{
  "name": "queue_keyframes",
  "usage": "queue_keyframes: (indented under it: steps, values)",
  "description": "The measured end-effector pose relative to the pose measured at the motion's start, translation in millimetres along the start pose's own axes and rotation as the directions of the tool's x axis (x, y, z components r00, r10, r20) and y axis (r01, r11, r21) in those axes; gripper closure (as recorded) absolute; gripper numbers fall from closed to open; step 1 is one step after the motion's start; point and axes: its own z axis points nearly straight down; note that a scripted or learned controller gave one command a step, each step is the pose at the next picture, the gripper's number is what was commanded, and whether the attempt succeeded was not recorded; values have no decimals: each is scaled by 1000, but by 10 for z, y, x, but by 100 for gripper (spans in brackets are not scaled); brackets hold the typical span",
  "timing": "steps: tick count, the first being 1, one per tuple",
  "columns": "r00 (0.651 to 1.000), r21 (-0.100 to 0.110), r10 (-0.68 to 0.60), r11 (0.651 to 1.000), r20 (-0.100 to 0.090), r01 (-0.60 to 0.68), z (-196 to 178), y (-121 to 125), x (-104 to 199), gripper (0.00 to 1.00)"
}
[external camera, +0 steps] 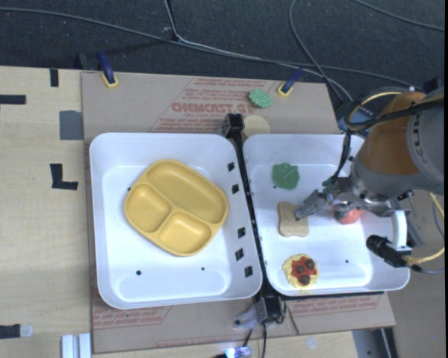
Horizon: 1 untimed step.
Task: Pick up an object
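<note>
The right bin (358, 271) holds a green leafy piece (285, 174), a tan bread-shaped piece (292, 221) and a small yellow round with red dots (302, 269). My gripper (312, 205) hangs low over this bin, its tip just at the upper right edge of the tan piece. A small red object (349, 215) lies right beside the gripper's body, partly hidden by it. Nothing is seen lifted off the bin floor.
A yellow divided plate (177, 207) lies in the left bin (108, 274). A green textured disc (259, 97) rests on the cardboard behind the bins. A black divider with clips (243, 200) runs between the bins. Cables cross the dark floor at the back.
</note>
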Motion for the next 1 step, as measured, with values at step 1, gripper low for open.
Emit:
queue_keyframes:
  steps: [1]
  values:
    - [1000, -5, 1, 1000, 1, -1, 290, 10, -3, 0]
